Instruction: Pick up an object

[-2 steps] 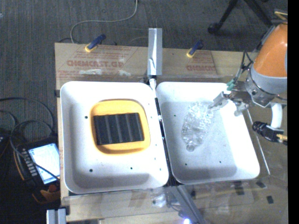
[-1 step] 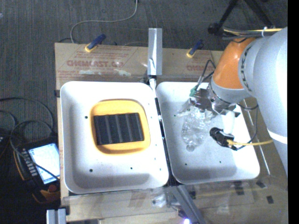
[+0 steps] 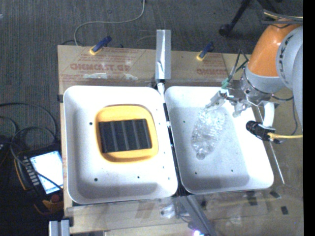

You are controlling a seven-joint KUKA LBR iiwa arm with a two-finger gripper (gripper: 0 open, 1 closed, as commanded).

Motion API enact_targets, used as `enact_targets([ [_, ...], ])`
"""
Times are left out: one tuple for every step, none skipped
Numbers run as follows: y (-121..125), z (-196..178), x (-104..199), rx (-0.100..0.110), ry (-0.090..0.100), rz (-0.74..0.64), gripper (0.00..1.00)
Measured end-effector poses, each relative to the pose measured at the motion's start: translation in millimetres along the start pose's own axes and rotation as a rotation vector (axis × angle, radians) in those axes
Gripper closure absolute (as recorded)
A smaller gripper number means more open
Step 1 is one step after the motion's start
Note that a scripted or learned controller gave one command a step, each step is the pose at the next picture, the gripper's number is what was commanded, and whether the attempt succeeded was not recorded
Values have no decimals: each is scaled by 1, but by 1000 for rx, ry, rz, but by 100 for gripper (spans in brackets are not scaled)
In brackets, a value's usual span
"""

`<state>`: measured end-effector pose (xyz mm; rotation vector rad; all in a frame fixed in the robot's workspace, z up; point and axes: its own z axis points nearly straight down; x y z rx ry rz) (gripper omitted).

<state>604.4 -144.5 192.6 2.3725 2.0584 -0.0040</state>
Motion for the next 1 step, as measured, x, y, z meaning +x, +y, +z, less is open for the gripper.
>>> enact_targets([
  [-27,97,-5,-6,2,18,0],
])
